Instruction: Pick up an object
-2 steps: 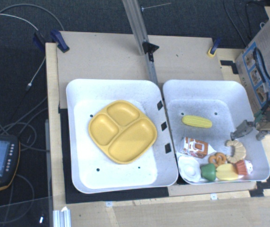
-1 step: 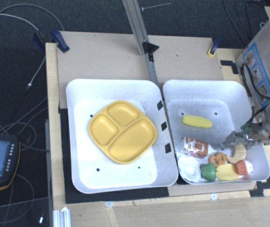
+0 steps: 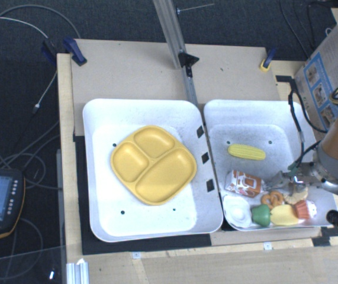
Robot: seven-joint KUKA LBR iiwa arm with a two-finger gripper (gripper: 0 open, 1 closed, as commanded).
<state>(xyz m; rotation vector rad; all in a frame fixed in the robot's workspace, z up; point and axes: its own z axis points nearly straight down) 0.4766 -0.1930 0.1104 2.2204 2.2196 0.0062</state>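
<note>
My pincer (image 3: 291, 181) hangs low in the right bin (image 3: 245, 114); its grip I cannot tell. The pretzel (image 3: 271, 199) lies just beside it, toward the near-left.

You are looking at a bright picture with soft, even light from above. The two white bins (image 3: 97, 158) glow almost too white, so their dimples are hard for you to see. Shadows are faint and short; a thin dark one sits under the yellow plate (image 3: 153, 165). The floor in the upper left of the frame is dark. The arm (image 3: 334, 158) at the right edge looks a little blurry.
</note>
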